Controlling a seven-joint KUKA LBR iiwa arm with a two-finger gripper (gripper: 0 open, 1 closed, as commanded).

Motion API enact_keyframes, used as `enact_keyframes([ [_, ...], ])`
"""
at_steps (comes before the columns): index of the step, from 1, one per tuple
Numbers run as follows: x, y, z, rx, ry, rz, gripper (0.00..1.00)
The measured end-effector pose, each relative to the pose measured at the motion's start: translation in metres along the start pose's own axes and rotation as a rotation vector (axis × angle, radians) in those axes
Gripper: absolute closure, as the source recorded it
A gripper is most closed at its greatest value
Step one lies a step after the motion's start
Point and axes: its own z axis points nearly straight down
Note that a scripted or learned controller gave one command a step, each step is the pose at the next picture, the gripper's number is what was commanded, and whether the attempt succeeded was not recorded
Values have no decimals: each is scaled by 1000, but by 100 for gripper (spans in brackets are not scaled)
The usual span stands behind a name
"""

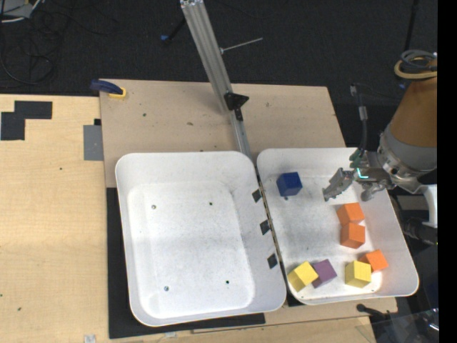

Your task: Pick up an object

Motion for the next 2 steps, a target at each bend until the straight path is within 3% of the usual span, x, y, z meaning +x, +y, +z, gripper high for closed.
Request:
enact_keyframes([
  [1,-1,1,-2,-4,-1,3,0],
  [2,0,-8,60,3,0,1,0],
])
